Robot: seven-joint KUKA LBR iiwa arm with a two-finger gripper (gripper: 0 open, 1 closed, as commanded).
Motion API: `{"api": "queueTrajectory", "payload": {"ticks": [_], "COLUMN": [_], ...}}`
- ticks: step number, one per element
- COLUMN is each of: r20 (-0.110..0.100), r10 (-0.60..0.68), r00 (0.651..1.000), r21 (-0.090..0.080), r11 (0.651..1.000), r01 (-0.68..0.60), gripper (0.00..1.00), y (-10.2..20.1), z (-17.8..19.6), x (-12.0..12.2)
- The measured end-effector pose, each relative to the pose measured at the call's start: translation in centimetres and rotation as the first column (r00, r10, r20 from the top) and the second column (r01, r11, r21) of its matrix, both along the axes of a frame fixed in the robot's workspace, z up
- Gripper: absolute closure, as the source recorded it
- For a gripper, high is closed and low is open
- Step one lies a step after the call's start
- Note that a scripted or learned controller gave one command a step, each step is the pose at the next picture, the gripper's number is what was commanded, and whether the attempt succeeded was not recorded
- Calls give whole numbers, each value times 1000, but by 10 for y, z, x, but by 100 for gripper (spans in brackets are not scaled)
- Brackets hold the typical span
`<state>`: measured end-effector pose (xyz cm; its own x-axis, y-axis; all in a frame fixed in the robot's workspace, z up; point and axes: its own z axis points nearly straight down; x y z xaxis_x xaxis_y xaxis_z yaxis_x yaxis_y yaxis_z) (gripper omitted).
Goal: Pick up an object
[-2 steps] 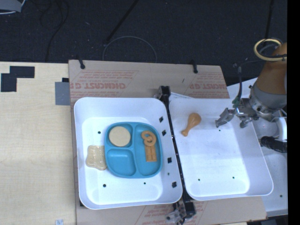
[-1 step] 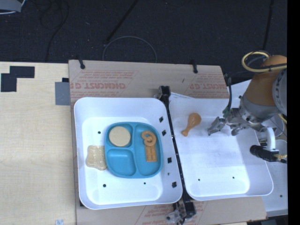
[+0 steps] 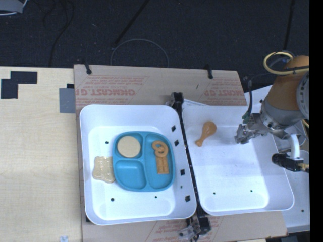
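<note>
Fingers: state cannot be told; gripper over right bin, near drumstick, apart from it.

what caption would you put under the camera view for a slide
Gripper hovers in the right bin beside a drumstick-shaped toy; the left bin holds a blue divided tray.

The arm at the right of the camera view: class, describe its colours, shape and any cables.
The arm has a rounded orange band over grey metal. Its gripper is small, dark grey metal. A yellowish cable loops above the band.
</note>
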<state>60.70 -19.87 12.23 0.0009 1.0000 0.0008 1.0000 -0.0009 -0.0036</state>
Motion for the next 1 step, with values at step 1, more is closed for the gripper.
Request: {"api": "queueTrajectory", "payload": {"ticks": [1], "r20": [6], "r10": [2], "r00": [1000], "r21": [-1], "r11": [1000], "r01": [-2], "gripper": [100], "y": [4], "z": [44], "x": [2]}}
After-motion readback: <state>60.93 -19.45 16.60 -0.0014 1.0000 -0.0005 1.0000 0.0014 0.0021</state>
